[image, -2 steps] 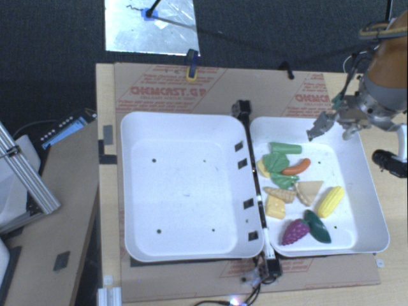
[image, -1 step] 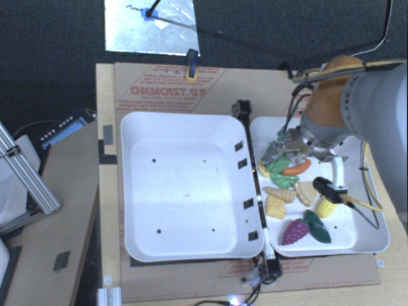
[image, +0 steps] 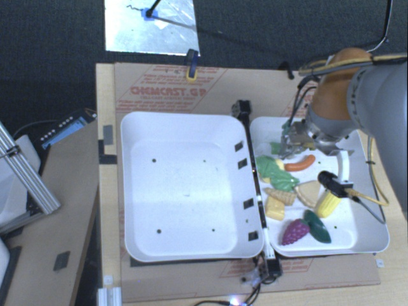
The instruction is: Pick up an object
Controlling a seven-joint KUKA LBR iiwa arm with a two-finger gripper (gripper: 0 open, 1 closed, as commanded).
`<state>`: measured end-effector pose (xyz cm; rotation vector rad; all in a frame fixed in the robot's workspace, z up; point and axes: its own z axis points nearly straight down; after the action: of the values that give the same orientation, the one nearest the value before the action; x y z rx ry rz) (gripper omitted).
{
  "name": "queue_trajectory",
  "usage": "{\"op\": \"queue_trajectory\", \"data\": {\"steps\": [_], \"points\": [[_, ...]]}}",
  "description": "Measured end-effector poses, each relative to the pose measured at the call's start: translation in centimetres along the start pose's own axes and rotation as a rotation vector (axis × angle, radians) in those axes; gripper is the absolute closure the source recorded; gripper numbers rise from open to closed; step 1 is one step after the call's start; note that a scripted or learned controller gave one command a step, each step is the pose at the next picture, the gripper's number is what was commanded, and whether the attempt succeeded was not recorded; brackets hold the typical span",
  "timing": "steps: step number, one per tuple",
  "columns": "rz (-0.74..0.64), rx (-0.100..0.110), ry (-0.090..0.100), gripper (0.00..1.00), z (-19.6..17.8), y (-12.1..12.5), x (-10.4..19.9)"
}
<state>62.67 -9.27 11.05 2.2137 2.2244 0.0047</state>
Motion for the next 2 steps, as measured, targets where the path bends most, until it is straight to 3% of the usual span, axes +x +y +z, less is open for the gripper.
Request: {"op": "queue_trajectory", "data": {"steps": [1,2], "points": [[0.000,0.000,0.000,0.00,0.0,0.0,0.0],[0.005,0.003,0.000,0.00,-4.7,-1.0,6.8]]}}
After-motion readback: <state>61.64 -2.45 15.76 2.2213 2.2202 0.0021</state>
